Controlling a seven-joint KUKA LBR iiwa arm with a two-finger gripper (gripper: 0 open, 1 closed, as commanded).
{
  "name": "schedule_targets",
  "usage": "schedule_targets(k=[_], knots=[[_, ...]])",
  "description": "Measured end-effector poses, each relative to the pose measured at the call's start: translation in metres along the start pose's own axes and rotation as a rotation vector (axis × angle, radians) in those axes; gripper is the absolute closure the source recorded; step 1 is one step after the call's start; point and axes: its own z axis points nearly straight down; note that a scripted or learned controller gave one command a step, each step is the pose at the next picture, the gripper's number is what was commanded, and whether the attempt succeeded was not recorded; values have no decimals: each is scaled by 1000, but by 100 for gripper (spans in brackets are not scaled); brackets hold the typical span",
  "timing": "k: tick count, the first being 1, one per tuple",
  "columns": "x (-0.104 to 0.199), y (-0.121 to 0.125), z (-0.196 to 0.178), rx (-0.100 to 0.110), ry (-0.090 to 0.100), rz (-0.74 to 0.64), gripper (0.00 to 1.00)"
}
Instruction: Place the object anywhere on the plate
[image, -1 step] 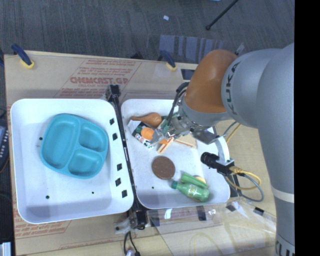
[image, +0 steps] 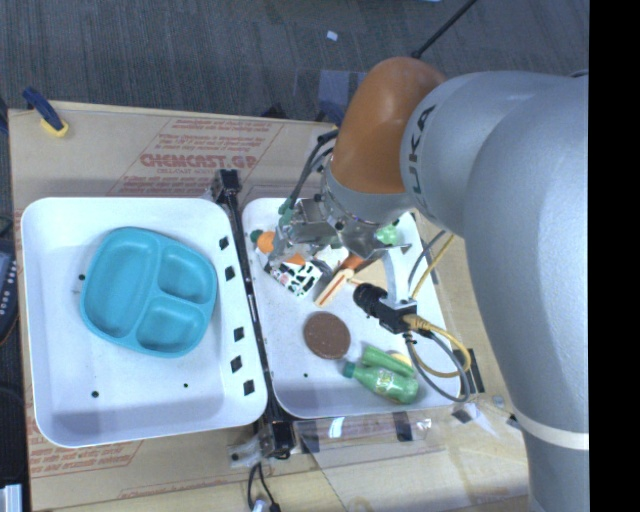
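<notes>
A light blue divided plate (image: 148, 290) lies in the left bin (image: 60, 400). The right bin (image: 320, 400) holds several small items: a brown disc (image: 327, 335), a green bottle (image: 383, 373) lying on its side, a black-and-white patterned piece (image: 296, 275), an orange stick (image: 335, 280) and a small orange piece (image: 264, 241). My gripper (image: 300, 238) hangs low over the far part of the right bin, just above the patterned piece, under the arm's orange band (image: 380, 120). The wrist hides much of the fingers.
A black clip rail (image: 240, 290) runs between the two bins. Cables (image: 430, 340) loop over the right bin's right side. The big grey arm (image: 510, 250) covers the right of the bench. Brown cardboard (image: 190, 150) lies behind the bins.
</notes>
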Motion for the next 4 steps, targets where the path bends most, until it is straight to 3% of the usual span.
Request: schedule_targets(k=[1, 2, 3, 4], knots=[[-1, 0, 0, 1, 0, 1, 0], [108, 49, 39, 3, 0, 0, 0], [105, 50, 28, 5, -1, -4, 100], [125, 64, 68, 4, 1, 385, 100]])
